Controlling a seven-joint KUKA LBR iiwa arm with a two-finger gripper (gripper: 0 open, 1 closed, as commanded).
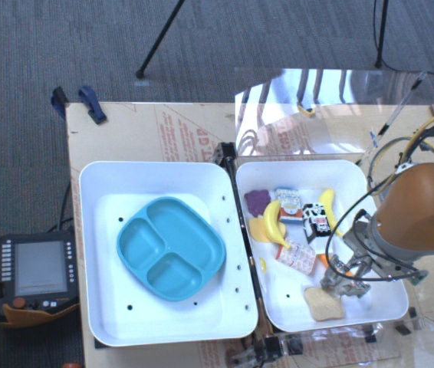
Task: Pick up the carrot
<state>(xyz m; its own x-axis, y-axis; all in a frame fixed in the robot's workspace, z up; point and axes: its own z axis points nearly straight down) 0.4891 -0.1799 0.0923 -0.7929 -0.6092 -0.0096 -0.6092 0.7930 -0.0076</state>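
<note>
The gripper [345,276] hangs low in the right bin [278,313], just above the slice of bread [323,303]; whether its fingers are apart or together I cannot tell. The carrot [322,258], a small orange bit, lies just left of it, seemingly not yet lifted. So the pick looks unfinished. Further back lie two bananas [272,222], one purple piece [257,202], one cow toy [316,219]. The left bin [94,297] holds one blue plate [171,247].
</note>
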